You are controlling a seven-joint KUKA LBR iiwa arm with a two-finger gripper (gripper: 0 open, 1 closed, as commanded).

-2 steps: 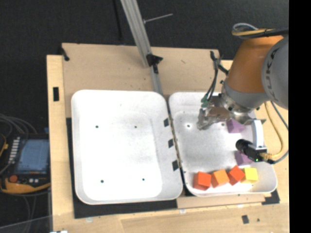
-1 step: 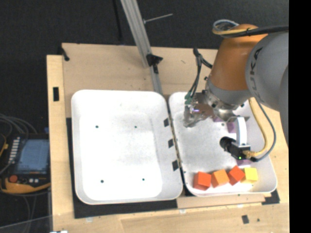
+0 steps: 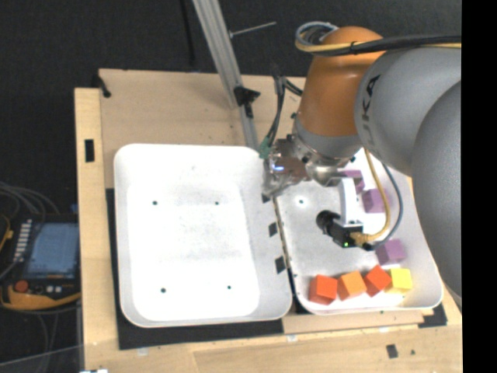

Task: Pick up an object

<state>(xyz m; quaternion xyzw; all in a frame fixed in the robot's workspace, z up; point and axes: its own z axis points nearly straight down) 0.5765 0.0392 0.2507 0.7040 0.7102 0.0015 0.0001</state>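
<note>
On the left is the left white bin (image 3: 186,158), set right beside the other one so the arm can reach both.

Next comes the gripper (image 3: 278,173). It hangs low over the left wall of the right white bin (image 3: 307,231), just where the two bins meet. I cannot tell if it is spread or pressed together, because the big grey and orange arm (image 3: 342,92) hides too much of it. I see nothing in its grip.

The things to pick are further right, all in the right white bin. Four lie in a row along the near wall: a red-orange block (image 3: 323,288), an orange block (image 3: 352,284), a red block (image 3: 378,279) and a yellow block (image 3: 401,278). I think they slid there and the wall stopped them. A purple block (image 3: 391,250) sits just above the row, and a second purple block (image 3: 373,200) is higher up, under the arm.

The gripper is well apart from the row, so I think no block is picked yet.
</note>
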